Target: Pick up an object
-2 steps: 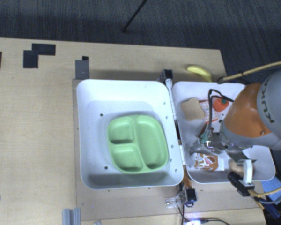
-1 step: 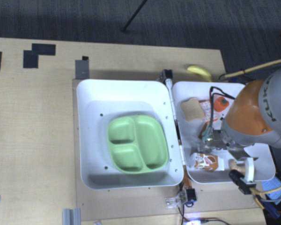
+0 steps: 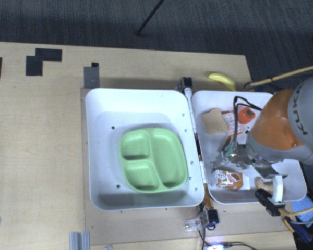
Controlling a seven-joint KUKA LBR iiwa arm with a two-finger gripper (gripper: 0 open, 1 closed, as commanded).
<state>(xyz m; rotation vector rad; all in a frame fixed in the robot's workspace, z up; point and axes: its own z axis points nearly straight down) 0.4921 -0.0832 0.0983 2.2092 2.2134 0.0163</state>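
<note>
Table (image 3: 36,155): pale wood, carrying everything listed; black patches of tape lie at its far left corner.

Left bin (image 3: 101,139): white, shallow, the landmark for all places below.

Right bin (image 3: 297,184): white, touching the left bin's right wall, edge to edge.

Arm (image 3: 281,134): grey with an orange band, reaching in from the right and standing over the right bin, well clear of the left bin.

Tray (image 3: 153,159): light green, three compartments, lying flat in the middle of the left bin.

Sponge (image 3: 214,121): tan, blocky, just right of the left bin's far right corner, inside the right bin.

Packet (image 3: 229,179): orange and white, flat, just right of the left bin's near right corner, on the right bin's floor.

Banana (image 3: 221,79): yellow, on the table beyond the far right corner of the left bin, outside both bins.

Red item (image 3: 244,115): small, right of the sponge, partly hidden by cable and arm; kind unclear.

Claw (image 3: 230,155): at the arm's tip, between sponge and packet, just right of the left bin. Whether it is open or closed cannot be told; nothing is seen gripped.
</note>
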